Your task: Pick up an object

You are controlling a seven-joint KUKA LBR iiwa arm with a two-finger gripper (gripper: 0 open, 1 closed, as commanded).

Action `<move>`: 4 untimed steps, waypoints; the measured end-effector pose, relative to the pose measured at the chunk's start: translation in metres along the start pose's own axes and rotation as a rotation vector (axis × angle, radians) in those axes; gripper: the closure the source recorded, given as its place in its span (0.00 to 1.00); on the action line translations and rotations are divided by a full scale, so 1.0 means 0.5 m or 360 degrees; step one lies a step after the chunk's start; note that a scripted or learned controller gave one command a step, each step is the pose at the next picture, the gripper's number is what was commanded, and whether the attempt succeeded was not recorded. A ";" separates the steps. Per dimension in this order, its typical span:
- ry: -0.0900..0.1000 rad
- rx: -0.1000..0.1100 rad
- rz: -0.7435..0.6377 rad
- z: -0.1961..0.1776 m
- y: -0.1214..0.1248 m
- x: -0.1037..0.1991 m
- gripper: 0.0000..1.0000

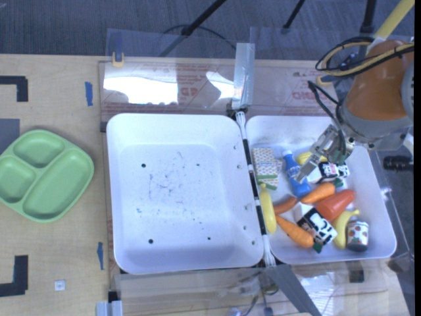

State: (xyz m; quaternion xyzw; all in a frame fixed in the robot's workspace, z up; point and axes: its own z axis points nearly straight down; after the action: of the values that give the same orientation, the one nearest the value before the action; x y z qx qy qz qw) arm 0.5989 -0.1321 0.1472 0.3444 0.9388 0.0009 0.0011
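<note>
Currently the hand (314, 158) hangs over the right bin (385, 242), fingers slightly apart and holding nothing, just above a blue bottle (295, 175) amid crowded toys. Best to descend straight, straddle the bottle, and close before lifting.

A blue bottle (296, 175) with a white cap lies tilted among toy carrots (295, 232), a yellow banana (267, 209) and a checkered card (265, 162), all crowded in the right bin (385, 242).
</note>
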 end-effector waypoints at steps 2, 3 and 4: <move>-0.0008 -0.0003 -0.0529 -0.349 0.066 -0.090 0.00; -0.0005 -0.0002 -0.0887 -0.112 0.025 -0.064 0.00; -0.0004 -0.0002 -0.1216 -0.024 -0.016 -0.049 0.00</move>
State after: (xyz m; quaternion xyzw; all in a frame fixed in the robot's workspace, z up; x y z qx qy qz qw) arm 0.6123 -0.1542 0.1591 -0.0305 0.9995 0.0005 0.0026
